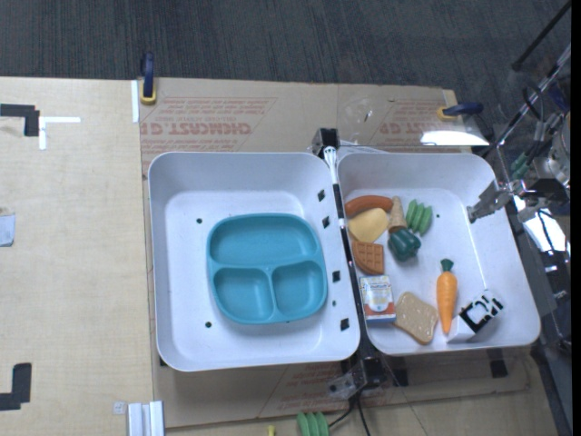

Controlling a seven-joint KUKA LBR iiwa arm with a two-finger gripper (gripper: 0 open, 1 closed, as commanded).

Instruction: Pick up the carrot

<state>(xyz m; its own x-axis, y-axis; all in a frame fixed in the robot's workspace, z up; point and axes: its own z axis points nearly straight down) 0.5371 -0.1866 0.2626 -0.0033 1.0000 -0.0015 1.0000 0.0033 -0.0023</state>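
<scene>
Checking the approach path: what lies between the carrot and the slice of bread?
Nothing; in the camera view, bare white bin floor separates the carrot from the bread slice beside it.

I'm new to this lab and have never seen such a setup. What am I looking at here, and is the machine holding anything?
One camera looks down at a slant on a bench with two shallow white bins. The left bin holds a blue divided plate. The right bin holds toy food: a carrot, a slice of bread, a waffle, a sausage, green vegetables and a small carton. The robot arm's gripper reaches in from the right edge, with nothing visibly in it.
</scene>
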